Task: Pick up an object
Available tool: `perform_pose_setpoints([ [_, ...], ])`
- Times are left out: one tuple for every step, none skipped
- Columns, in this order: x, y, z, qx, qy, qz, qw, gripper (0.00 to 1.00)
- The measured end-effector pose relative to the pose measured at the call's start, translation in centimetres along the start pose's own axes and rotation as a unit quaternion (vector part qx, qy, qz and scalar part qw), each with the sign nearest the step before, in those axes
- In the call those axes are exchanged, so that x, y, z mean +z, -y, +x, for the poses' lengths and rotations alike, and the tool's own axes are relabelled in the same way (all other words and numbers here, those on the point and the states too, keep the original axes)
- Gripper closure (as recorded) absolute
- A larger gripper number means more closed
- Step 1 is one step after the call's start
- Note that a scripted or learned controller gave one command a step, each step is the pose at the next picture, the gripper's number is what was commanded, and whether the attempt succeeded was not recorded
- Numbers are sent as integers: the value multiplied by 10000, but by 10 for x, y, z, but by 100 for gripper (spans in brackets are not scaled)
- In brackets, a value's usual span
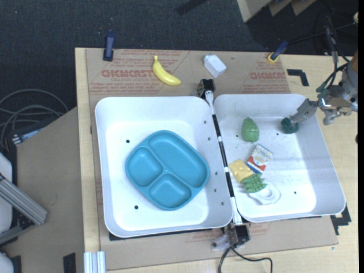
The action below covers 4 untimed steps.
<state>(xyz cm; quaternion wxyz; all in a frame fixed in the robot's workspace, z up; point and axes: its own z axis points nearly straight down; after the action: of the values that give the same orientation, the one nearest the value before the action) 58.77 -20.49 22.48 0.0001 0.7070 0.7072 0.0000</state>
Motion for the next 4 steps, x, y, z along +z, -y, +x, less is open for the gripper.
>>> perform_pose_setpoints([
  [128,35,76,-6,-10,21,10000,0],
  [141,67,102,0,-6,12,10000,0],
  [140,71,114,1,-8,12,10000,0],
  [141,109,107,4,-6,13,10000,0],
])
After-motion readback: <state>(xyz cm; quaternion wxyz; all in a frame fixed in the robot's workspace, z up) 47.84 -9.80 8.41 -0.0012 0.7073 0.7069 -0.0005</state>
